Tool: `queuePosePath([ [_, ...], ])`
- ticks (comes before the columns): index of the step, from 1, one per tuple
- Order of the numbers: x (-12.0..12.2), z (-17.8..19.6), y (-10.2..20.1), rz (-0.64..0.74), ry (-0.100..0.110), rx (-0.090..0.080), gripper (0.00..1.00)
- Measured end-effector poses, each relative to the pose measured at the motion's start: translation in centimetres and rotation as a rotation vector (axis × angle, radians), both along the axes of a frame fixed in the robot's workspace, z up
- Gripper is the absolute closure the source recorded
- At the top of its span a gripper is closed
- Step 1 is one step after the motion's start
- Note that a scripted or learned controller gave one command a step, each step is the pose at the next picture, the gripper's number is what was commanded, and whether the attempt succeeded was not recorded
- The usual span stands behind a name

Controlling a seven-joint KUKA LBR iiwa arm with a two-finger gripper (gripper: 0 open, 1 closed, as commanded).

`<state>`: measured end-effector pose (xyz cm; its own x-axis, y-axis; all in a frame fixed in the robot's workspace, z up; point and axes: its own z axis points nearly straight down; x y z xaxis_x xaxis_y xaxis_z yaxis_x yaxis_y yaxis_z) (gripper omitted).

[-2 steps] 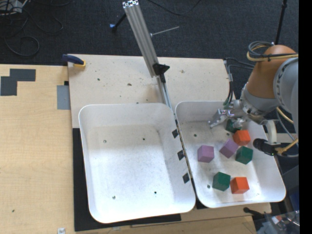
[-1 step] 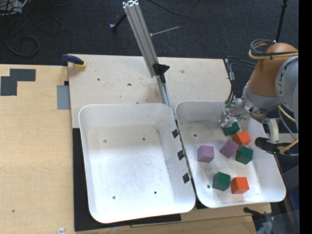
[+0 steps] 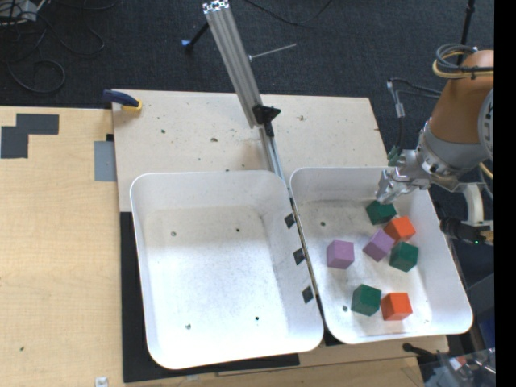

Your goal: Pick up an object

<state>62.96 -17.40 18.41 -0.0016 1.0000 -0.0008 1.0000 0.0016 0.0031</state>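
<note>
Nearest the camera, an orange cube [image 3: 396, 305] and a green cube [image 3: 365, 299] lie by the near rim of the right bin [image 3: 451, 297]. Farther back sit two purple cubes [image 3: 340, 254] [image 3: 377, 245], another green cube [image 3: 403, 256] and an orange one [image 3: 401, 228]. At the bin's far right corner the arm [image 3: 459, 123] slants down, its claw [image 3: 390, 190] just above a third green cube [image 3: 380, 212]; whether it grips, I cannot tell. The left bin [image 3: 161, 208] rests on the pale desk [image 3: 193, 127], over dark carpet [image 3: 97, 31].
</note>
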Motion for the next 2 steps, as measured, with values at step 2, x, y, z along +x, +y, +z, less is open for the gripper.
queuePosePath([
  [2,0.2,10.0,-0.3,0.002,-0.001,-0.001,1.0],
])
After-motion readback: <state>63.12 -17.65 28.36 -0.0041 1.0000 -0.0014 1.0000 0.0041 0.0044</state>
